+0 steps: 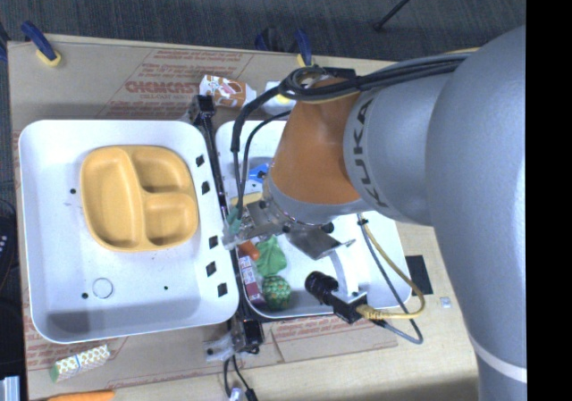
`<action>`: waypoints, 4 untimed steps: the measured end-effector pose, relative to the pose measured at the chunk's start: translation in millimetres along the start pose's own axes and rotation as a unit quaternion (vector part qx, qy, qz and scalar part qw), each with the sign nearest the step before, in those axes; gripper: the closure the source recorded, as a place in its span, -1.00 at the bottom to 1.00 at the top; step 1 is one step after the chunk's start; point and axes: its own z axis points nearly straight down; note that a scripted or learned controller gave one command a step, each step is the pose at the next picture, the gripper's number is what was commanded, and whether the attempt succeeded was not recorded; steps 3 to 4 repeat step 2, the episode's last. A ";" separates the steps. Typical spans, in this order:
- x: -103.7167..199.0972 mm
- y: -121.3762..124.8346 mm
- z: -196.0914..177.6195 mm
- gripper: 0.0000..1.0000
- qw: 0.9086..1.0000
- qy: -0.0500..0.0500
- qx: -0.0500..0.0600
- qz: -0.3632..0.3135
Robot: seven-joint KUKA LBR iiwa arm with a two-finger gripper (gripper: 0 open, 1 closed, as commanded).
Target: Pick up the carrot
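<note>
Gripper (239,231): low over the left edge of the right bin (375,305), just beside the divider between the two bins; its fingers are masked by the wrist and a tangle of cabling, so whether the jaws stand apart or together cannot be told, and nothing can be seen held between them. Carrot (249,250): a small orange piece lying in the right bin directly below the gripper tip, close to it, contact not discernible. Green leafy item (271,258): touching the carrot on its right side. Dark red packet (250,285): lying lengthwise along the bin's left wall, just below the carrot. Round green textured item (277,290): beside the packet, near the bin's lower edge. Blue object (259,174): partly hidden behind the arm, toward the upper part of the same bin. Arm (429,140): grey, with an orange band (308,154) above the wrist, entering from the right and covering most of the right bin; black cables (259,109) loop from the band down toward the wrist. Left bin (54,301): white, shallow, holding a yellow sectioned tray (138,196) in its upper middle. Bench (107,69): cardboard-covered, with a small orange-and-white package (222,89) above the gap between the bins and blue clamps (40,42) at its far edge.
</note>
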 end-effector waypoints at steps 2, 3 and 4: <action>-142.9 -6.5 114.1 1.00 0.999 0.000 0.000 -0.046; -142.9 -6.5 114.1 1.00 0.999 0.000 0.000 -0.046; -142.9 -6.5 114.1 1.00 0.999 0.000 0.000 -0.046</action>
